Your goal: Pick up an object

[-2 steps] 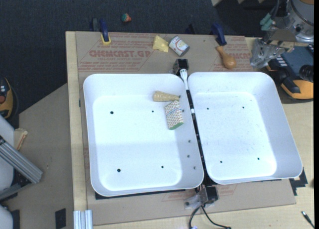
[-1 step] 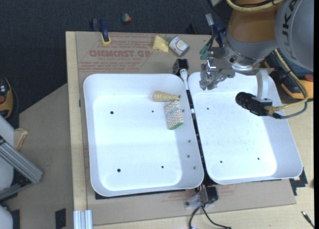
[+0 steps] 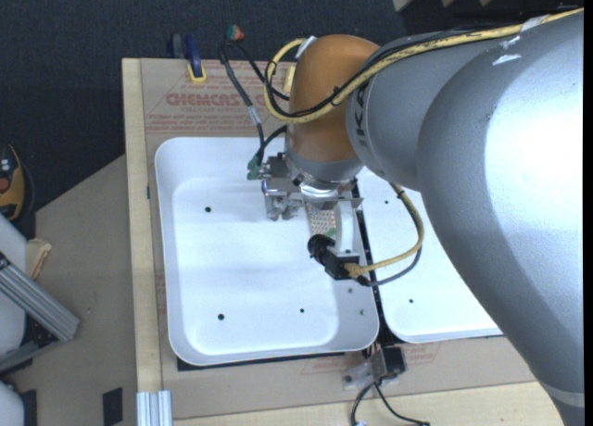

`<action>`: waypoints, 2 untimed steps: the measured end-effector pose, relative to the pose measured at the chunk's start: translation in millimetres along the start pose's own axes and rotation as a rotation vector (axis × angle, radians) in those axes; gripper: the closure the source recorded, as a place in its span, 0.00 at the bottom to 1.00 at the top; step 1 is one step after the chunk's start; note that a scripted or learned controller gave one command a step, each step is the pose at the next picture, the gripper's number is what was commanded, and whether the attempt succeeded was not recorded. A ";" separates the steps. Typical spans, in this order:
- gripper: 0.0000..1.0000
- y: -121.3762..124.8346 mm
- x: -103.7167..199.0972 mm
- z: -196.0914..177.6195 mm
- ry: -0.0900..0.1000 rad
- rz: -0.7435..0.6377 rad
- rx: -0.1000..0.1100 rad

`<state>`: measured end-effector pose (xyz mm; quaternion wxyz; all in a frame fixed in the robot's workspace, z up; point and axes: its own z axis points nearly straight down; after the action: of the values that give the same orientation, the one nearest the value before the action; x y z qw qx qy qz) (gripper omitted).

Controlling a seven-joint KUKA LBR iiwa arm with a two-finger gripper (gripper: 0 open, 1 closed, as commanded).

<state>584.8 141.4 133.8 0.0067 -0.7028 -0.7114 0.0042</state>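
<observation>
Our claw [image 3: 320, 216] hangs low over the left bin [image 3: 185, 257], near its right wall. We can't make out any object under it. Our worry: it may close on nothing or scrape that wall.

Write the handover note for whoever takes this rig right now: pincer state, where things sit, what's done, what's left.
Pincer: low over the right side of the left bin, near the divide between the two bins; the arm hides its grip, so open or shut cannot be told.
Things: no loose object can be made out on the visible floor of the left bin; the right bin is mostly covered by the arm.
Done: no pickup confirmed.
Left: lift clear, check for a catch, retry if none.
</observation>
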 end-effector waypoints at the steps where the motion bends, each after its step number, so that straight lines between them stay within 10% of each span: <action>1: 1.00 51.8 44.6 -118.4 0.002 0.006 -0.031; 2: 1.00 -14.9 59.1 -171.7 -0.002 0.008 -0.015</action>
<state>571.9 199.8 305.9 0.0010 -0.7058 -0.7084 -0.0004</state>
